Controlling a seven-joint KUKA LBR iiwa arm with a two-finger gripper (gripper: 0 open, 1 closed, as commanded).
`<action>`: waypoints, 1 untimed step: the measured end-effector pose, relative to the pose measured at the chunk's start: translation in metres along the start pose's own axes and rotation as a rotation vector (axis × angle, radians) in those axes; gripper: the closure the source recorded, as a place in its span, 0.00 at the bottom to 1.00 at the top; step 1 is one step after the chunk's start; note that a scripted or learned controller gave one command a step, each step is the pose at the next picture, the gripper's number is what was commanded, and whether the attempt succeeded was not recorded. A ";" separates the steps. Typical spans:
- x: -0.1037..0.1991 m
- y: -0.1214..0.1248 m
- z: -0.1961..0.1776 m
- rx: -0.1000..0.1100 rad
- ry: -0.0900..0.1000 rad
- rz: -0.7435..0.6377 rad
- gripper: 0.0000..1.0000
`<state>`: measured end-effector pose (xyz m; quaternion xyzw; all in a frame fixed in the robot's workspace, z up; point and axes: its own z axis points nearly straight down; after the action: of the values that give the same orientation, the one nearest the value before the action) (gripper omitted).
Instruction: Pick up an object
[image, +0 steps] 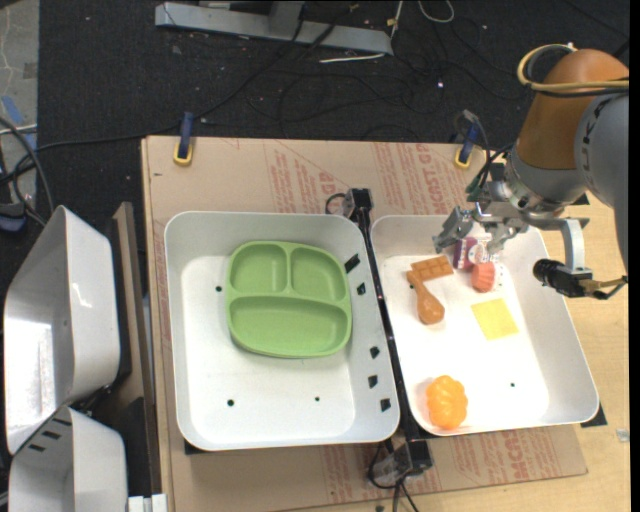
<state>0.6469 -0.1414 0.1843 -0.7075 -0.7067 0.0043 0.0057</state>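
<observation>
Camera view: gripper (478, 240) is hovering, fingers apart, straddling the purple object (467, 251) in the right bin's (560, 400) far corner.

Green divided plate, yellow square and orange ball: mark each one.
Green divided plate (289, 322): camera view, floor of its long front compartment.
Yellow square (494, 319): camera view, middle of its flat top.
Orange ball (447, 400): camera view, its rounded top.

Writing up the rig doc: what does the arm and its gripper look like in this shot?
The arm is grey with a rounded orange section near the top and a thin yellowish cable looped over it. The gripper is a silver metal assembly with thin wires. A black part on a pale bracket sticks out beside it.
</observation>
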 end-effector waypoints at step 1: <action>0.000 0.003 -0.009 -0.014 -0.002 -0.003 0.00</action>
<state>0.6502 -0.1411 0.1934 -0.7066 -0.7076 0.0001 0.0001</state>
